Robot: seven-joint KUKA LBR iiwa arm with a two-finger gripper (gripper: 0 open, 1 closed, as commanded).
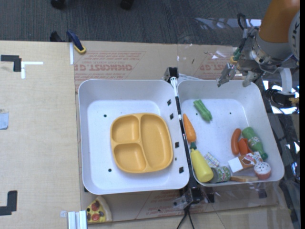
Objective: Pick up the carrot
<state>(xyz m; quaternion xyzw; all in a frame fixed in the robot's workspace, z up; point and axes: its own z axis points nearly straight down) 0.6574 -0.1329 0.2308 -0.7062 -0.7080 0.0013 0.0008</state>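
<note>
The carrot (189,129), orange with a green stub at its lower end, lies along the left wall of the right bin (224,95). My gripper (235,75) hangs above that bin's far rim, up and to the right of the carrot and well apart from it. Its two thin fingers (224,78) are spread, with nothing between them. The grey arm with its orange band comes in from the upper right corner.
The right bin also holds a green pepper (203,110), a yellow bottle (200,166), a red sausage (235,141) and several small toys at its lower right. A yellow divided plate (141,142) sits in the left bin (95,128). A pizza slice toy (96,211) lies on the bench.
</note>
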